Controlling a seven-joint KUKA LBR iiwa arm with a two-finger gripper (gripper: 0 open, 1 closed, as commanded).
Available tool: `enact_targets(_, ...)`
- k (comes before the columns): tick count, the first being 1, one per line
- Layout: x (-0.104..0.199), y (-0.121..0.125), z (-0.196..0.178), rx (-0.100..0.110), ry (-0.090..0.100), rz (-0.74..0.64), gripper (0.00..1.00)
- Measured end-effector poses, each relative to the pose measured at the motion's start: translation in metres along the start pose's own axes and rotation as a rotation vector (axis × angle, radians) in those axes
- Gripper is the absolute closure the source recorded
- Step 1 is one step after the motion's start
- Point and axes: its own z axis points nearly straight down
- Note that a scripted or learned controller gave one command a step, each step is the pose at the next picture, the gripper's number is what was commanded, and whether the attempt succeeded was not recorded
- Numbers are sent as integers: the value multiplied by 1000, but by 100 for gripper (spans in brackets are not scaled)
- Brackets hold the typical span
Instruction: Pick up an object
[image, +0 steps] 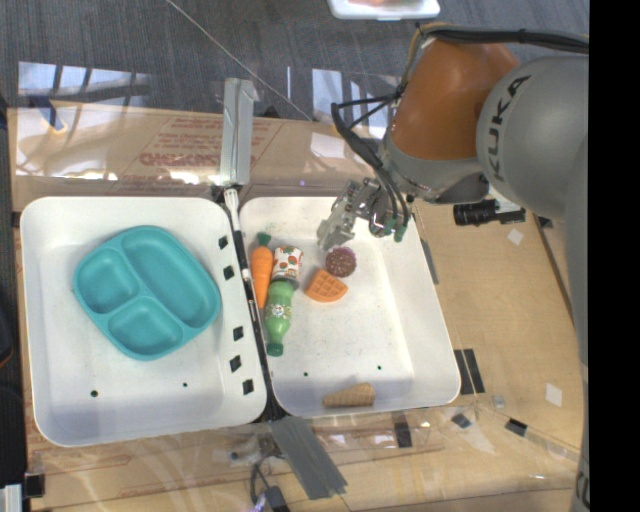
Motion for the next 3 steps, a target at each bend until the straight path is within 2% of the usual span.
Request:
enact_targets(1,40,46,19,2,8,209,100)
enact_targets(2,9,54,-43,0,0,105,100)
enact_targets(3,57,101,45,3,12,92,100)
